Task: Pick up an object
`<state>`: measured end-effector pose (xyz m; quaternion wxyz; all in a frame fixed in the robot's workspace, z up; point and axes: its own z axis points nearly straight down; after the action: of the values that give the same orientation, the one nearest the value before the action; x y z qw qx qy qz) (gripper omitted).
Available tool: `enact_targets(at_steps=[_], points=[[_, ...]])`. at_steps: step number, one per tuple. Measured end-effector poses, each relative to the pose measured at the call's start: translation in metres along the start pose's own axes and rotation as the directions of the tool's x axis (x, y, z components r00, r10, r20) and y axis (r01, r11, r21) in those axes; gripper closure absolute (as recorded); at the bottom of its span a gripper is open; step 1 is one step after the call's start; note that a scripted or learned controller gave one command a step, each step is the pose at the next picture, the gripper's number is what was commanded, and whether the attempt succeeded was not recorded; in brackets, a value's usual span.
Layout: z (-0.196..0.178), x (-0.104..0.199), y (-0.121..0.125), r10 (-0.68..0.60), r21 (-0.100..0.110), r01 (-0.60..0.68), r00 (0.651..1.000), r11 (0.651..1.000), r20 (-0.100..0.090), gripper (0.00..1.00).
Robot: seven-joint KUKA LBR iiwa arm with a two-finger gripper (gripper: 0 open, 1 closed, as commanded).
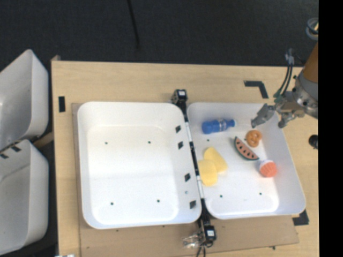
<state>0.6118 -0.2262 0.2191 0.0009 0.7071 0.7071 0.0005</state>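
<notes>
Two white bins side by side on a wooden surface (128,82). Left bin (88,197): bare white floor. Right bin (286,194): blue bottle (217,126) lying on its side near the far edge; two yellow pieces (212,166), touching, just beside the middle divider; watermelon slice (245,149) with a small orange ball (253,137) against it; red-orange ball (268,168) near the right wall. Gripper (273,116) at the bin's far right corner, fingers (260,116) spread apart, nothing between them, near the orange ball but apart from it.
</notes>
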Motion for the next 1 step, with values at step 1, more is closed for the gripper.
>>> enact_targets(at_steps=[1], points=[[-0.0015, 0.0196, 0.0352, -0.004, -0.002, 0.004, 1.0, 1.0, 0.001, 0.0]])
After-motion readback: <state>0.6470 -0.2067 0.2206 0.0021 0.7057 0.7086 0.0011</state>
